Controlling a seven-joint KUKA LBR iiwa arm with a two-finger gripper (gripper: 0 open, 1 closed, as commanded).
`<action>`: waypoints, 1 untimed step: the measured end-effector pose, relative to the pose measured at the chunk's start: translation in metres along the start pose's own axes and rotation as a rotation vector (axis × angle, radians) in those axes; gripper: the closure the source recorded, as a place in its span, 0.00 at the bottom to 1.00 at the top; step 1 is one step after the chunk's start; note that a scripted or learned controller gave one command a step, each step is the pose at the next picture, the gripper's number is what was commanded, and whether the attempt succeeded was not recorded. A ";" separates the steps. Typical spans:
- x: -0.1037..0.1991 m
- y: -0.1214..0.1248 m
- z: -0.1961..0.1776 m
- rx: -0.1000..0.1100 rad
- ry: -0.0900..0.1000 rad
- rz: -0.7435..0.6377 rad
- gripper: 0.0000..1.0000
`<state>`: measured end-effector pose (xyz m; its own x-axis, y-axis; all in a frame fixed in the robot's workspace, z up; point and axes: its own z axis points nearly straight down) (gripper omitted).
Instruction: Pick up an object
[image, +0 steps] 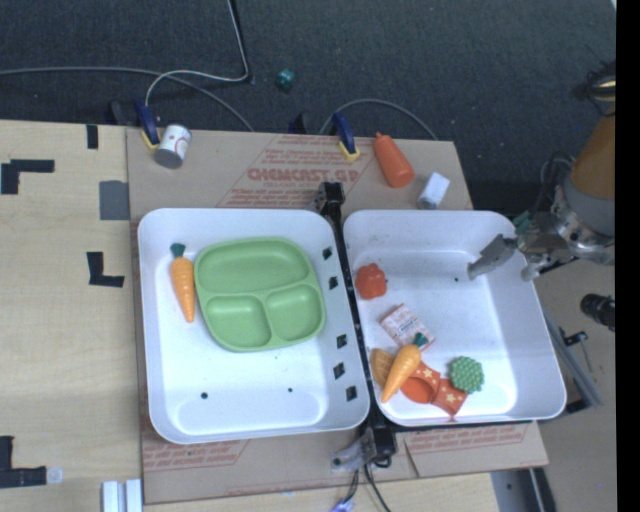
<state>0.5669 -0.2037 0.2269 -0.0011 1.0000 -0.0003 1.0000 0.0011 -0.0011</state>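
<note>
So the pincer (492, 258) is hanging over the far right edge of the right bin (520, 400), and honestly I can't tell how it's set from this angle. Nothing visibly in it. The pickable stuff sits well to its left and nearer: a red tomato-ish thing (371, 282), a small packet (403, 324), a carrot (402, 366) and a green bumpy piece (466, 374). Left bin (230, 415) has a green divided plate (262, 293) with another carrot (182, 284) just beside it.
</note>
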 end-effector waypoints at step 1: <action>0.030 -0.030 0.129 -0.008 -0.001 0.001 0.00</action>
<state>0.5363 -0.1734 0.0974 -0.0001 1.0000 -0.0017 1.0000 0.0001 0.0072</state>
